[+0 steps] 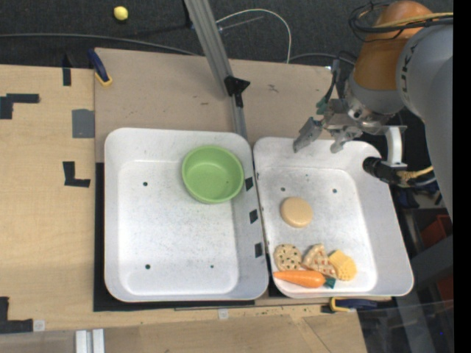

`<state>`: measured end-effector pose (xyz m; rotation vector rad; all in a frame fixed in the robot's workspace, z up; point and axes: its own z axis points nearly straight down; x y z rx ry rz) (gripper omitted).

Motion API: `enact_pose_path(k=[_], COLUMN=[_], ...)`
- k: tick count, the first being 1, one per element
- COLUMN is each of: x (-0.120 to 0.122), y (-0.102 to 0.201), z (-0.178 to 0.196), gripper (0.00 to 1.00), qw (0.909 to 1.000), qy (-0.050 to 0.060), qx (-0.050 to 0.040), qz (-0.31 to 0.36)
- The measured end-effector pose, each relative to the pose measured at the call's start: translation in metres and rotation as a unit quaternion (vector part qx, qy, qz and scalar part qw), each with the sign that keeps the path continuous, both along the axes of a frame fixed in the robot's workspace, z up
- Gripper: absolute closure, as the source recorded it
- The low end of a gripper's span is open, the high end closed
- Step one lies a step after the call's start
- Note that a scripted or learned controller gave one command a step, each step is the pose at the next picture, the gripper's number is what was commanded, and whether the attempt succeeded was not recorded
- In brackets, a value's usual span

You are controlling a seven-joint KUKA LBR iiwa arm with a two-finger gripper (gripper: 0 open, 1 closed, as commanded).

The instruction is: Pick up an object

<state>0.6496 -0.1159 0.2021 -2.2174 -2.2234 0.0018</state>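
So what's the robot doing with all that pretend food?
The robot's claw hangs open over the top edge of the right bin, holding nothing. Below it lie a round tan bun, a cookie, a carrot and some corn. The left bin has a green bowl.

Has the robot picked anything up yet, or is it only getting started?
Only starting, it seems. Nothing looks done: the gripper hangs open, holding nothing, over the far rim of the right bin. The bun, cookie, carrot and corn lie in that bin, and the green bowl sits in the left bin. Descent, grasp and lift remain.
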Motion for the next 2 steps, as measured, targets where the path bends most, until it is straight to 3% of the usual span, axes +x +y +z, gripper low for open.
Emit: enact_pose_path(k=[1,2], x=[0.000,-0.001], y=[0.000,-0.001], z=[0.000,-0.044], gripper=[0.00,0.00], qw=[1.0000,1.0000], qy=[0.000,0.002], qx=[-0.0002,-0.0006], qz=[0.000,0.000])
